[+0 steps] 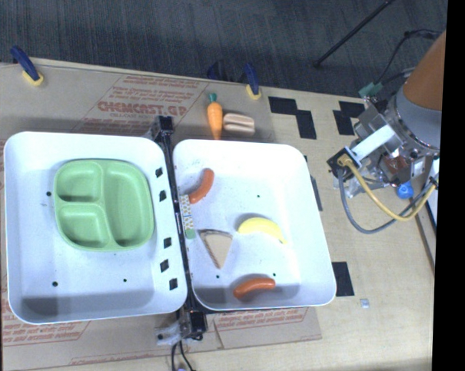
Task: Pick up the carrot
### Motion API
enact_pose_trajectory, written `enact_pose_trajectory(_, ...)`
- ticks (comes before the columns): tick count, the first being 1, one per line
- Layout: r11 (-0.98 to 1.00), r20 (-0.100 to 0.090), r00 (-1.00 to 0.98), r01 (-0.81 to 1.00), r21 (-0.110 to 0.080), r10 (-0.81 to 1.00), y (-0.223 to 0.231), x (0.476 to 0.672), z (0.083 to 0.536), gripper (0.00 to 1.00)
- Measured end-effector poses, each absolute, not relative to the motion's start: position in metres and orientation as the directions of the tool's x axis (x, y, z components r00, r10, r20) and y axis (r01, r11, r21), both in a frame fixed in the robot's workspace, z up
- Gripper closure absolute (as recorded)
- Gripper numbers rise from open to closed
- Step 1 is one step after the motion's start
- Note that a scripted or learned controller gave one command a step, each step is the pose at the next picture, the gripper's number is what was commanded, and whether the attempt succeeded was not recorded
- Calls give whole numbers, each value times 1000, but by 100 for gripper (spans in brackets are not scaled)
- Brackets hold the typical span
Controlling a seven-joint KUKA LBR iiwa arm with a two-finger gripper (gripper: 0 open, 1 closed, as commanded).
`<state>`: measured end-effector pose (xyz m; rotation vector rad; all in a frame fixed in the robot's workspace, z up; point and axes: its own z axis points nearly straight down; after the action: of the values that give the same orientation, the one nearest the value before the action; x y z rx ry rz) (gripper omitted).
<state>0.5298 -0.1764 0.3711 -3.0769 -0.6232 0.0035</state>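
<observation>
One gripper (pixel 383 163) hanging off right bin's (pixel 275 175) view-right side, over bare bench, well apart from rim. Spread or pinched? Can't tell from this angle. Carrot (pixel 214 118) outside right bin, on bench just beyond far rim, near far-left corner, green top pointing away. Tan block (pixel 238 124) just beside carrot. Inside right bin: sausage (pixel 200 186) by left wall, banana (pixel 260 228) mid-floor, pale wedge (pixel 217 248), second sausage (pixel 253 285) at near wall.

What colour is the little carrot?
Orange with a green top. The carrot shows best in the camera view.
</observation>
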Motion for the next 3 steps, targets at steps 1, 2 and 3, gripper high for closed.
enact_pose_trajectory(1,-927,-5,927,375,-5,375,-121,496,290,100)
enact_pose_trajectory(2,-936,-2,936,351,-3,351,-198,476,321,100)
enact_pose_trajectory(3,-942,-5,942,335,-7,335,-166,475,136,100)
